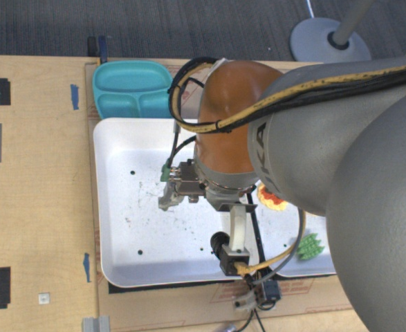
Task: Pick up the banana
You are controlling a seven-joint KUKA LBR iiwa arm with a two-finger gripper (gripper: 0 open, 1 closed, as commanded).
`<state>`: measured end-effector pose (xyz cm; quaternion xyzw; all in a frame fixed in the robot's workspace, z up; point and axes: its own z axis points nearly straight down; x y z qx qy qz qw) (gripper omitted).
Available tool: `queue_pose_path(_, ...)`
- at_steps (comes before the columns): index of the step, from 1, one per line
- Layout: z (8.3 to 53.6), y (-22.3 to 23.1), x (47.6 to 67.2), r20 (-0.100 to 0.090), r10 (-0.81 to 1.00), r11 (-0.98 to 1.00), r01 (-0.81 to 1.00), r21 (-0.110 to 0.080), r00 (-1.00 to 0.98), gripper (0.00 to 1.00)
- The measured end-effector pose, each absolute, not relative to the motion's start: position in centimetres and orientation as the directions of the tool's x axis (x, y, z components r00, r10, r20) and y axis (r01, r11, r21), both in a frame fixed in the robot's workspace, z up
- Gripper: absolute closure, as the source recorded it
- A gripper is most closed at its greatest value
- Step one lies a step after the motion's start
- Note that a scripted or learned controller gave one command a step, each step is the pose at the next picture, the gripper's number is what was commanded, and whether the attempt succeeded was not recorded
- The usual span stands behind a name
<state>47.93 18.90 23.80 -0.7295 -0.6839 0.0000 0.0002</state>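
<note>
Hanging low over the left bin point(120, 185), the fingers point(167, 200) point leftward; whether they are clenched or released cannot be told. In the right bin point(306, 265), a yellow-orange shape, perhaps the banana point(272, 199), peeks from under the arm point(327, 171), near a green thing point(310, 246).

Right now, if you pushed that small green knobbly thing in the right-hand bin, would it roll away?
Probably not: the small green knobbly thing has a lumpy outline, so it would likely slide or tumble, not roll. It looks tiny beside the grey arm, so it is probably light and easily scooted. Soft or stiff, I cannot tell.
</note>
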Motion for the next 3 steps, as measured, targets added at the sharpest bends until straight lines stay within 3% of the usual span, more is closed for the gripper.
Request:
queue_pose_path(1,12.1,22.4,47.8,-0.001,1.0,-0.021,1.0,-0.004,0.021,0.0)
queue_pose_path(2,13.2,22.5,47.9,0.0,1.0,-0.022,1.0,-0.003,0.022,1.0)
queue_pose_path(3,8.6,22.5,47.9,0.003,0.963,0.269,0.963,-0.001,-0.269,1.0)
